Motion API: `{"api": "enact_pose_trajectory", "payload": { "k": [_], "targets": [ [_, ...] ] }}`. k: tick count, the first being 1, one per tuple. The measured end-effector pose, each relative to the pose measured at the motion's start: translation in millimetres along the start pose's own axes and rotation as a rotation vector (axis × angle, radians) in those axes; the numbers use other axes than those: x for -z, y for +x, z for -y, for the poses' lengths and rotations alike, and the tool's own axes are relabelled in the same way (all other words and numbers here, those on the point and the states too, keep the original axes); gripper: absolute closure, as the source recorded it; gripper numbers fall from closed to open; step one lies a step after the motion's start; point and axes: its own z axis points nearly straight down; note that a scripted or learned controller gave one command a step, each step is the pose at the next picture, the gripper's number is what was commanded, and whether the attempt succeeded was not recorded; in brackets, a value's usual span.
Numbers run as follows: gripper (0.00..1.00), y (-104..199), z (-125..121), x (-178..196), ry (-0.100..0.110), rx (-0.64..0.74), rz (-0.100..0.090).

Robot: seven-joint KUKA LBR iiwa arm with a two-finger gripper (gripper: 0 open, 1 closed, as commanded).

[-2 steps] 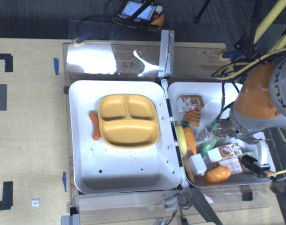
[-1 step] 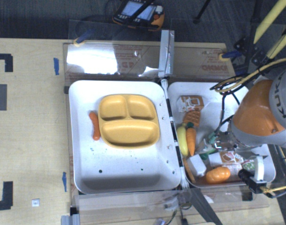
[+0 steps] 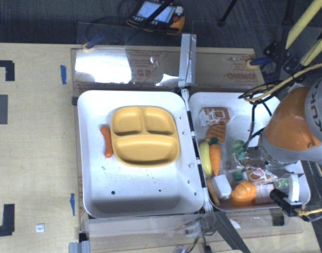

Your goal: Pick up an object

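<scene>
The arm bends down from the right into the right bin (image 3: 230, 100); its tool (image 3: 249, 162) is among the clutter, and its state I cannot tell; beside it lie a carrot (image 3: 215, 158), a banana (image 3: 205, 158) and an orange fruit (image 3: 243, 192) (the graspable objects); the left bin (image 3: 92, 157) holds a yellow divided plate (image 3: 145, 136) and a small sausage (image 3: 106, 141); the orange band hides part of the bin.
</scene>
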Motion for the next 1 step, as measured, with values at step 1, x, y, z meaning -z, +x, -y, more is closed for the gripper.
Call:
{"api": "enact_pose_trajectory", "payload": {
  "k": [1],
  "targets": [
    [1.0,60.2,-6.0,156.9,0.019,-0.198,0.0]
  ]
}}
